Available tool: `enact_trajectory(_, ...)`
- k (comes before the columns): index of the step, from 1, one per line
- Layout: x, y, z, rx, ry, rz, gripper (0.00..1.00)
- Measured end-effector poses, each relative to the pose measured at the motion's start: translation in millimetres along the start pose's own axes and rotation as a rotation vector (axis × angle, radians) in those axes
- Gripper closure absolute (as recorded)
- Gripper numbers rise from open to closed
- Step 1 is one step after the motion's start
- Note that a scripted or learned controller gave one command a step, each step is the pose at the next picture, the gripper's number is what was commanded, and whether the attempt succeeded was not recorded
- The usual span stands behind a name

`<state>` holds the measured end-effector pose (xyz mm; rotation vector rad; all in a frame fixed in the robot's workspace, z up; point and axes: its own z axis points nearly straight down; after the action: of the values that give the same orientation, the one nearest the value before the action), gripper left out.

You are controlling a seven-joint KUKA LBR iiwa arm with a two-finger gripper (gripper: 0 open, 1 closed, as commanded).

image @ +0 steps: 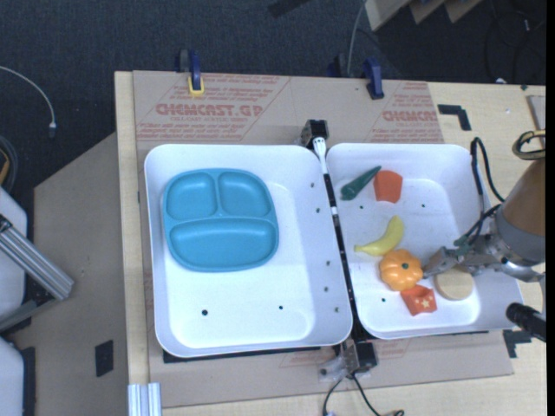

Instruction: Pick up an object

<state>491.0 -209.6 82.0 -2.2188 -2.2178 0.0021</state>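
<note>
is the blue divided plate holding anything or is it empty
Empty. The blue plate lies flat in the left bin, and all three of its compartments show bare blue. The toy foods all lie in the right bin.

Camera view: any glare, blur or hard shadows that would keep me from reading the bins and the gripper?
Camera view: lighting is even and soft; the white bins look bright but not blown out; shadows are faint; the blue plate and toy food are sharp enough; the gripper is small and slightly smeared, its finger state unreadable.
</note>
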Motion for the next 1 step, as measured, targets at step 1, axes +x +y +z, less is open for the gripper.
enact_trajectory(1,-0.6,1.0,-12.8,-0.006,-0.004,0.0,1.0)
